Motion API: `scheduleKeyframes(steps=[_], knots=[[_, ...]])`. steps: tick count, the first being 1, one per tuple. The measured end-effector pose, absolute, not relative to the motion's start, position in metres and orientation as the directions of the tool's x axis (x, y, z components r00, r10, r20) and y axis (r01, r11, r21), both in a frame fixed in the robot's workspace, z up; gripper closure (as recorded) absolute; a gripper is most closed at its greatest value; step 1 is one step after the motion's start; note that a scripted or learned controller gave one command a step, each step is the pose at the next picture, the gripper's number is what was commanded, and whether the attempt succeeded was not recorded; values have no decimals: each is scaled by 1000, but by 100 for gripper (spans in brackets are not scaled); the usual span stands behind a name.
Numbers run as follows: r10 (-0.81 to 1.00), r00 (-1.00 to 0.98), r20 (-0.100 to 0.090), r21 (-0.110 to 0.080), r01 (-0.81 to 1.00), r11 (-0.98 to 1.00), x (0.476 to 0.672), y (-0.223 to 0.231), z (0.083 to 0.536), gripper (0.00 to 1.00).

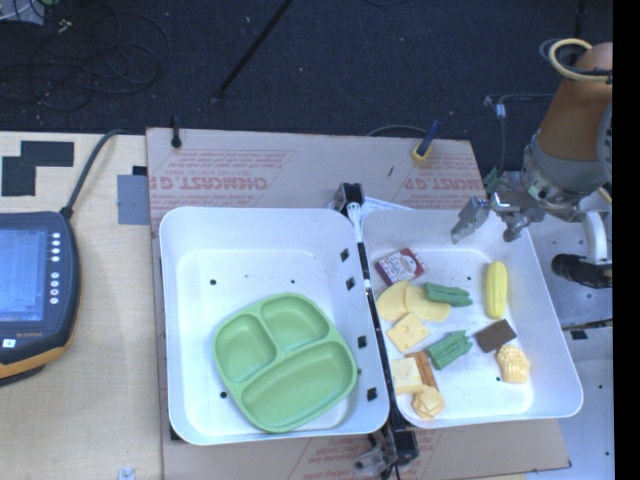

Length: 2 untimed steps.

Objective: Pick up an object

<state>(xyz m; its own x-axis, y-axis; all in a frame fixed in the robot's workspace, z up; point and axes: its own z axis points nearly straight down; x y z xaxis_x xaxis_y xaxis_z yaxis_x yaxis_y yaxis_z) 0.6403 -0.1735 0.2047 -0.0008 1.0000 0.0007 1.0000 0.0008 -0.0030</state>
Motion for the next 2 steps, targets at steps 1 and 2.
scheduleKeyframes(steps=[1, 2], knots=[[1000, -1, -4, 10, 1000, 1, 610, -211, 111, 0], [1000, -3, -8, 22, 1000, 3, 572, -215, 102, 0]])
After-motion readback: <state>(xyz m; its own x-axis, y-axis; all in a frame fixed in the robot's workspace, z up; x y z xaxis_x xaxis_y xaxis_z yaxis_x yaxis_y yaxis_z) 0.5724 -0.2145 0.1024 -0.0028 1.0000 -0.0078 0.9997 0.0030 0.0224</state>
